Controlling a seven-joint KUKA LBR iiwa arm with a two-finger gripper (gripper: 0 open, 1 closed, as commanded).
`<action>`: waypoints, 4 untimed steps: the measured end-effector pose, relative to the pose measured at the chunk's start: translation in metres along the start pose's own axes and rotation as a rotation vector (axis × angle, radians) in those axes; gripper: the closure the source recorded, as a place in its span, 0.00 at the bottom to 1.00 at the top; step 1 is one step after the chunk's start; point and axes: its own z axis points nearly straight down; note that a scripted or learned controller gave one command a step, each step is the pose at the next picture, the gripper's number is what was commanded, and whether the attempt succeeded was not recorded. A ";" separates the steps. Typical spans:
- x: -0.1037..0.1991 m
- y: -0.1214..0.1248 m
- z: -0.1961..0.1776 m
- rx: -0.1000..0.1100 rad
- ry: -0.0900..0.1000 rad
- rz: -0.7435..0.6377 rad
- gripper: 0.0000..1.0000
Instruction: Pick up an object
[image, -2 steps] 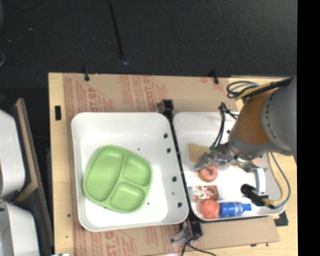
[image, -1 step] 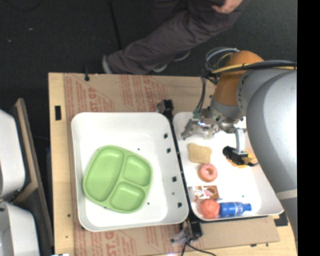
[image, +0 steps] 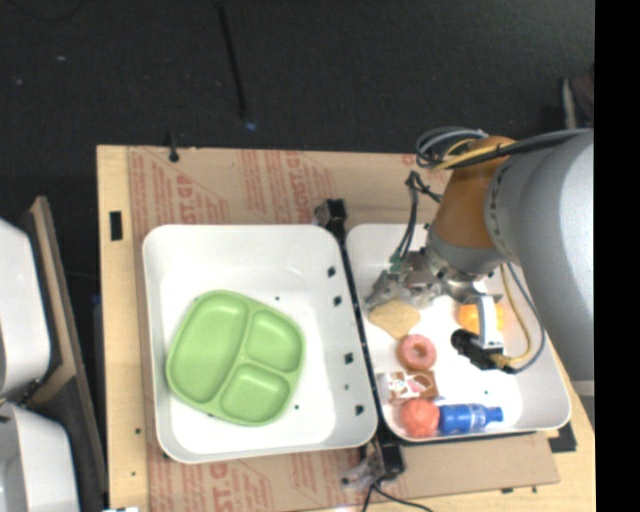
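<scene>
Gripper (image: 398, 290): low in right bin (image: 545, 400), at tan wedge; finger state: cannot tell.
Tan wedge (image: 394, 318): flat, bread-coloured, rough triangle, touching gripper tip.
Pink ring (image: 417, 351): doughnut-shaped, just below wedge.
Blue bottle (image: 468, 417): lying at near wall.
Left bin (image: 240, 250): green divided plate (image: 235, 357).

A light wooden bench (image: 120, 330) carries a flat sheet of brown cardboard printed with red lettering (image: 240, 190). On the cardboard two shallow white plastic bins sit side by side, touching: the left bin (image: 160, 300) and the right bin (image: 545, 395). A black clip (image: 331, 213) sits at their far junction.
</scene>
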 end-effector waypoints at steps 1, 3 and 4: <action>0.014 0.029 -0.105 -0.009 -0.001 -0.084 0.00; 0.013 0.027 -0.100 0.000 -0.001 -0.082 0.00; -0.004 -0.013 -0.010 0.008 0.000 0.001 0.00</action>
